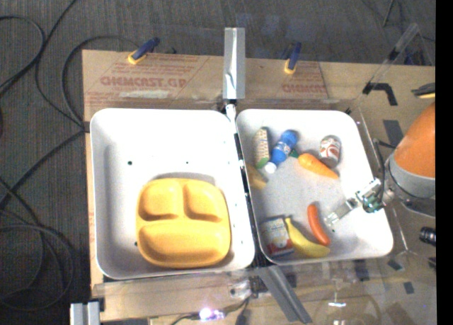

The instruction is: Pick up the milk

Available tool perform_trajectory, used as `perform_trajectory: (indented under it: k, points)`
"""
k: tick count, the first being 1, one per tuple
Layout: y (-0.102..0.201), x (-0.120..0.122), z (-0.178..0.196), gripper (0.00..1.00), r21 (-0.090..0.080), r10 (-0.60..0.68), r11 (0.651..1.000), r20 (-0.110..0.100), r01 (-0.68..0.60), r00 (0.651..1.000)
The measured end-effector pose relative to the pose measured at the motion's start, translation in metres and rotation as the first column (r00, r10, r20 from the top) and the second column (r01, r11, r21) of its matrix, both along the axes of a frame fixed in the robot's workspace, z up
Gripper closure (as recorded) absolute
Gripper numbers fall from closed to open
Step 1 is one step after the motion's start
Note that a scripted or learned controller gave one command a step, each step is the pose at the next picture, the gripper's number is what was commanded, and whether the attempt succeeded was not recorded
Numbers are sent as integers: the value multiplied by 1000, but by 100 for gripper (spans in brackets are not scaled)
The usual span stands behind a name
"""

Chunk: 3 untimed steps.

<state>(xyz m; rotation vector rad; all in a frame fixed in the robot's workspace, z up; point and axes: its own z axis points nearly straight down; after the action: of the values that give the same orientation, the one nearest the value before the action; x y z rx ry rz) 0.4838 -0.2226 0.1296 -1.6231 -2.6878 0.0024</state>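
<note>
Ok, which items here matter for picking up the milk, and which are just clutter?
Job: blue-and-white bottle, likely the milk; gripper; right bin.
Lying about: corn, carrot, banana, red pepper, small carton, yellow tray.

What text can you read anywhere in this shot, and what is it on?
"CHEMCAST.GP", red and faint: on the cardboard sheet behind the left bin.
More red print on the cardboard behind the right bin: too blurred to read.
Label on the small carton at the right bin's near edge: too small to read.
Print on the round item: unreadable.
</note>
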Motion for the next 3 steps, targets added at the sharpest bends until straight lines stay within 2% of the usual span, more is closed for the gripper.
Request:
perform_trajectory:
  k: [1, 2, 3]
  points:
    - [29, 0, -12, 0, 0, 18, 1000, 1, -18, 1000]
    - [-1, 0, 8, 0, -1, 129, 992, 1, -129, 992]
    - [24, 38, -1, 0, 0, 276, 961, 2, -276, 961]
